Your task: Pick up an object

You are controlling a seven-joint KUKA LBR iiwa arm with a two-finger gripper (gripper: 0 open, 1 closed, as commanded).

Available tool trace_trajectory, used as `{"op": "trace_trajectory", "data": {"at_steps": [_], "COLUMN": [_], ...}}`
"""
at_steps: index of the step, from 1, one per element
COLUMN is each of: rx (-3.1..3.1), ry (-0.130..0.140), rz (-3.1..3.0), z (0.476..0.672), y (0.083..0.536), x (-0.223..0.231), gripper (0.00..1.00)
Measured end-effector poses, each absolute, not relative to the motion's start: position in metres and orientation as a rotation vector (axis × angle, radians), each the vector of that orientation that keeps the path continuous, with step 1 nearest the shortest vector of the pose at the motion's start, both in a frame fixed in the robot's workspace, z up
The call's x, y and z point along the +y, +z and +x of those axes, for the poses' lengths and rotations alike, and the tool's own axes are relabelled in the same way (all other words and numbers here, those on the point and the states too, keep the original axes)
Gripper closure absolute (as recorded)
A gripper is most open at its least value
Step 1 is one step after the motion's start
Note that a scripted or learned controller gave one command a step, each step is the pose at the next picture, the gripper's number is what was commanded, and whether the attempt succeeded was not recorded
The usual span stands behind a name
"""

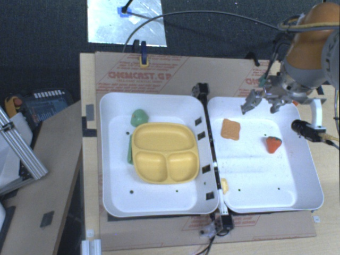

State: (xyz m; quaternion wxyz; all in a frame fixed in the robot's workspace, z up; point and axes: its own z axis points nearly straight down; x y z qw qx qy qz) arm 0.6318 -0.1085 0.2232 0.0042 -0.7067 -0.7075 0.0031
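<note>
My gripper [262,105] hangs over the far edge of the right bin [297,195], its two fingers spread apart and open with nothing between them. Just below and left of it an orange flat piece [230,129] lies on the bin floor. A small red-orange piece with a green tip [273,144] lies further right in the same bin. The left bin [114,195] holds a yellow divided tray [163,152] with a green object [139,117] partly tucked behind its far left corner.
A small yellow bit [224,185] sits at the divider between the bins. A black fitting [307,130] sticks in over the right bin's right rim. Cables run across the dark backdrop behind the bench. A grey unit [21,142] stands at the left.
</note>
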Motion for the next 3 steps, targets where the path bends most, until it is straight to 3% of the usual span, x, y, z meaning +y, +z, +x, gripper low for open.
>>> {"op": "trace_trajectory", "data": {"at_steps": [1, 3], "rx": [-2.226, -2.221], "ry": [-0.002, 0.003], "rz": [-2.219, -2.218], "z": [0.634, 0.633], "y": [0.23, 0.126], "x": [-0.108, -0.103], "gripper": [0.0, 0.0]}}
